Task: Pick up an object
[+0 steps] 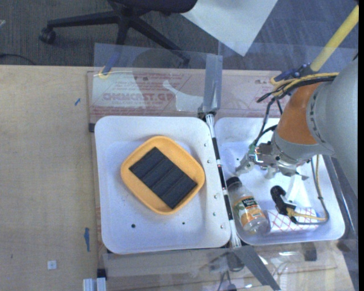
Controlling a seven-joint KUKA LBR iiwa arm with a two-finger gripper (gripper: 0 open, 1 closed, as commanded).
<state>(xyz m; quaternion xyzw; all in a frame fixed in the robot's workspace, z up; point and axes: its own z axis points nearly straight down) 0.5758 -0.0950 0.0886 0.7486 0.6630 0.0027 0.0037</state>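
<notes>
Sitting on wooden bench (40,170): two white bins (114,227); office chair (131,17) behind.

Robotics lab; bench (40,170) with white bins (114,227); office chair base (114,25); carpet floor.

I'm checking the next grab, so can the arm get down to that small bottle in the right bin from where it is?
Probably yes. The bottle lies on its side at the right bin's near left edge, uncovered from above, and the gripper hangs just beyond it. The divider wall close beside it may crowd the fingers.
</notes>
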